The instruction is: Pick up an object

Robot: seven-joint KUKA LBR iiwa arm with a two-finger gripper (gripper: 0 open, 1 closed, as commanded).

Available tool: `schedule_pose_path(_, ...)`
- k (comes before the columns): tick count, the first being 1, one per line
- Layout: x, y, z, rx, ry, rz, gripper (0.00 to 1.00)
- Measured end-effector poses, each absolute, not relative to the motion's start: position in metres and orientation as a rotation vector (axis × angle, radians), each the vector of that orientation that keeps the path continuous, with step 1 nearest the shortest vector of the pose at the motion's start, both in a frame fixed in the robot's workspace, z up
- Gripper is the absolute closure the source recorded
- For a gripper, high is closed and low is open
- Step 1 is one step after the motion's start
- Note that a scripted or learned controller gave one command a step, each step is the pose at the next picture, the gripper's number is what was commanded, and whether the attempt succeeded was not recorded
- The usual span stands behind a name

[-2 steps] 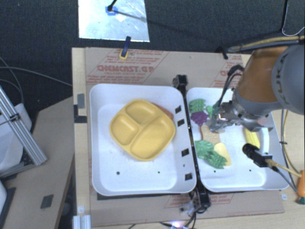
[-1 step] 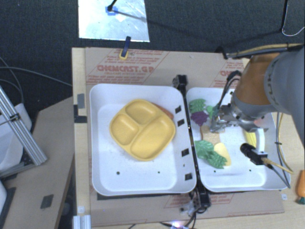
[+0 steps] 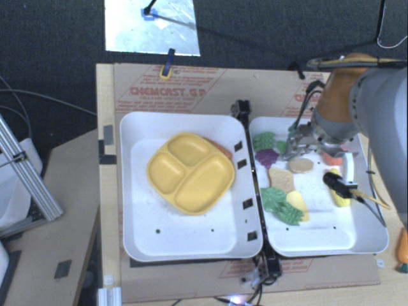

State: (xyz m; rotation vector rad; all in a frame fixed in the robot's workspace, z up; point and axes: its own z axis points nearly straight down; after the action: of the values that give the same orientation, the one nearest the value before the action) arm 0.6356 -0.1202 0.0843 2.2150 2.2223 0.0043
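My gripper (image 3: pixel 294 148) hangs low over the back of the right bin (image 3: pixel 319 238), reaching in from the right. Just below it lies a round tan cookie (image 3: pixel 301 166). To its left sit a purple piece (image 3: pixel 266 157) and a green leafy piece (image 3: pixel 262 139). A tan bread slice (image 3: pixel 281 179) lies in front of the cookie. Nearer the front are a green lettuce piece (image 3: pixel 276 202) and a pale yellow piece (image 3: pixel 297 204). An orange-red piece (image 3: pixel 332 159) shows to the right, under the wrist, and a yellow piece (image 3: pixel 342 199) lies further front right.
The left bin (image 3: pixel 143 234) holds a yellow divided plate (image 3: pixel 190 173) with a pink edge (image 3: pixel 223 149) peeking out behind it. A black clipped divider (image 3: pixel 250 177) runs between the bins. The front of the right bin is bare white floor.
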Motion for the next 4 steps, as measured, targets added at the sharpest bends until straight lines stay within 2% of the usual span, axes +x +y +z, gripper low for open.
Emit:
schedule_pose_path(1, 0.652, -0.164, 0.086, 2.217, 2.216, 0.003, 1.00)
schedule_pose_path(2, 0.574, -0.113, 0.084, 2.224, 2.228, -0.002, 1.00)
schedule_pose_path(3, 0.538, -0.058, 0.191, 2.208, 2.228, 0.012, 1.00)
schedule_pose_path(4, 0.486, -0.068, 0.276, 2.215, 2.219, 0.009, 1.00)
